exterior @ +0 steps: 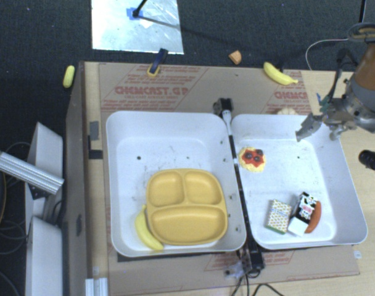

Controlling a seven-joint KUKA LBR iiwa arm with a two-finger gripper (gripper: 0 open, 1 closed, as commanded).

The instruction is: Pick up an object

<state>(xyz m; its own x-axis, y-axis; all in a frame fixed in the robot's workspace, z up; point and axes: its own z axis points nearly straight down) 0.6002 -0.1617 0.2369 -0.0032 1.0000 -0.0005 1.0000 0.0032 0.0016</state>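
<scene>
Clearly, nothing is grasped yet: the claw (pixel 311 128) hangs over the far right corner of the right bin (pixel 354 227), and I cannot tell how it is set. The candidates lie well apart from it — a small round toy (pixel 253 159) close to the divider, and a patterned box (pixel 278 216), a cow-print carton (pixel 303 214) and a sausage (pixel 314 217) crowded together at the near edge. I judge that a descent into this cluster could push the pieces aside or catch two together, because they touch.
</scene>
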